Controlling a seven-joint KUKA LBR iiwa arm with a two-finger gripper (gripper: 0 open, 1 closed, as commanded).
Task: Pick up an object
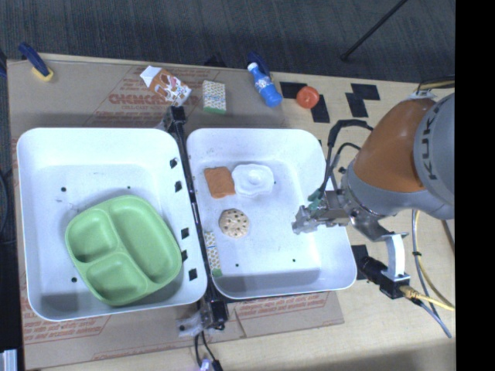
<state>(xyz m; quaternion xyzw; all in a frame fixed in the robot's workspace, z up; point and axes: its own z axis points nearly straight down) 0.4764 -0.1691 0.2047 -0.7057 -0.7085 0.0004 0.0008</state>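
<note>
Three small items lie in the right bin (309, 273), all to the left of the gripper (303, 224): a round speckled cookie (233, 222) nearest it, an orange square piece (219, 182) farther up-left, and a white cup-like object (253, 179) just beside that piece. Whether the gripper is apart or closed cannot be told at this angle, and nothing shows between its tips. Well to its left, a green divided plate (122, 250) rests in the left bin (46, 149).
</note>
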